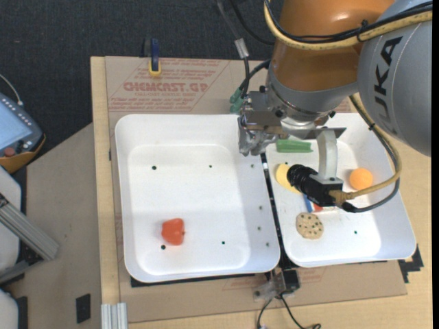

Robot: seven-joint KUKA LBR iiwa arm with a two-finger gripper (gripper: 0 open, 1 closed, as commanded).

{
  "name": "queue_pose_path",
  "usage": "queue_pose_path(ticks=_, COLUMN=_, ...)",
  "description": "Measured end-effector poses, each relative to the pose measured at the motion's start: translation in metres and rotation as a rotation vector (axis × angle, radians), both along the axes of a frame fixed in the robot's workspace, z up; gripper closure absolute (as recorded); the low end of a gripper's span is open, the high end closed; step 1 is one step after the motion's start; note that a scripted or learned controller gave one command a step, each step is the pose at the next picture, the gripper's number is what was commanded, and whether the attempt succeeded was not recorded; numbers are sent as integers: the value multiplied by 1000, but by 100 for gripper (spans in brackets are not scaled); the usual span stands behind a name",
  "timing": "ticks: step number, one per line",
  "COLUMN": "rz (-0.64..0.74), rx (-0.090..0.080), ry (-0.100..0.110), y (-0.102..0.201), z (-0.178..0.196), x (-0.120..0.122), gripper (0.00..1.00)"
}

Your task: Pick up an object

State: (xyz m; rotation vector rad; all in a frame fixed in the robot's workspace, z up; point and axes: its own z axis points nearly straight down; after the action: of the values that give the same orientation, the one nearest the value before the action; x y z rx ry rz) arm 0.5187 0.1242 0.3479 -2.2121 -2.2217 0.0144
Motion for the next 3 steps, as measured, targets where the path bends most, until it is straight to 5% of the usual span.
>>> queue_pose_path(ticks=1, rz=-7, rx=1, ry=-5, y=-26, z=-12, x=-42, gripper=100)
queue_pose_path(ticks=2, rz=-3, rx=5, ry=-22, y=-28, z=80, x=-39, gripper=100)
queue_pose_path(ticks=3, rz=0, rx=1, ry=-4, y=19, z=14, x=-21, gripper=100)
